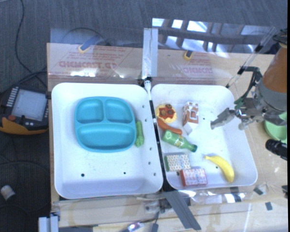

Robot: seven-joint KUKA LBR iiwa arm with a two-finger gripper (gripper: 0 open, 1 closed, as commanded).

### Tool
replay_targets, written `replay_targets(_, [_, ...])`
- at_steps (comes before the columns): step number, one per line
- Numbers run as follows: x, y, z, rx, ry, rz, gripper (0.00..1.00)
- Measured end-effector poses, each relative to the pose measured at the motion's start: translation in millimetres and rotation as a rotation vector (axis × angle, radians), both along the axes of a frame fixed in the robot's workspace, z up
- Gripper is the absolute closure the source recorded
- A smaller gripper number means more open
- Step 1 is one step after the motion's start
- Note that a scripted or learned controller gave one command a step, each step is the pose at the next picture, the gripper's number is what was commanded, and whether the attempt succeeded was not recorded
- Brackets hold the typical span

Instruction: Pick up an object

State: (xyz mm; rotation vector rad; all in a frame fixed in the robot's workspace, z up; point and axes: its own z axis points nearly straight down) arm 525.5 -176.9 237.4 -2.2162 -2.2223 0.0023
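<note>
Tabletop [101,62] with two white bins, dark carpet around. Left bin [62,178] holds a blue plate [105,122]. Right bin [241,149] holds a banana [221,166] at lower right. Bare floor lies beneath the claw [229,117], open, gripping nothing, centre right.

You face two bins side by side: the left bin [62,144] and the right bin [241,144], their inner walls touching along the centre. In the left bin, a divided plate [105,123] lies toward 12 o'clock, with a pickle [139,133] just beside it at 3 o'clock. In the right bin, a pizza slice [166,113] lies at 10 o'clock. A carton [190,114] stands just beside it at 3 o'clock. A carrot [170,128] lies at the pizza slice's 6 o'clock, touching it. A bottle [179,140] lies below the carrot. Two boxes lie at the bin's 6 o'clock: the upper box [177,161] and the lower box [193,176], corners touching. A banana [221,166] lies at 5 o'clock.
</note>
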Motion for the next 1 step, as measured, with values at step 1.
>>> replay_targets(1, [-39.4, -4.1, -59.3, 0.000, 0.001, 0.020, 0.00])
